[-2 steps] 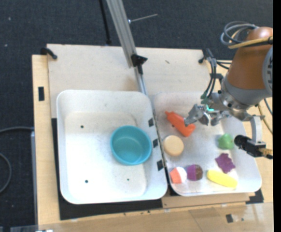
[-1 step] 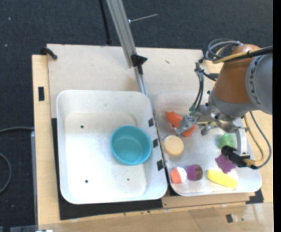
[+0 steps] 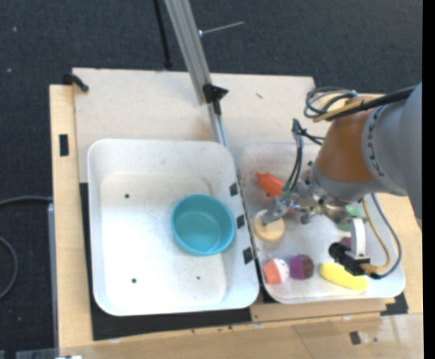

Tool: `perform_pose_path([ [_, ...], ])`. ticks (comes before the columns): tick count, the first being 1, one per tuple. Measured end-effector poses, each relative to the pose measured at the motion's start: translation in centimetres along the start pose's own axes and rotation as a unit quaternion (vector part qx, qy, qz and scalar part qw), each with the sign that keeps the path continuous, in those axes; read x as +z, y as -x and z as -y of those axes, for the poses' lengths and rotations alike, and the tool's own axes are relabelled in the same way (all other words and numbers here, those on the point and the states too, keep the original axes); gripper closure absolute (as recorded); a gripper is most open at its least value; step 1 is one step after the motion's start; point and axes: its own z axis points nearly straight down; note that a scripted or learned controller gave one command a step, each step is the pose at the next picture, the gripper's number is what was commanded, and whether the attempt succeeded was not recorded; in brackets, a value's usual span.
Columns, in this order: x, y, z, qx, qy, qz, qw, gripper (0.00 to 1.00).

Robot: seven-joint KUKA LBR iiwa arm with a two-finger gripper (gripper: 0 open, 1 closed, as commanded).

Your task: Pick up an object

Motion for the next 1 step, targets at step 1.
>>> perform_pose_path([
  [1, 0.92, 0.10, -0.24, 0.000, 0.004, -0.001, 1.0000, 0.00],
])
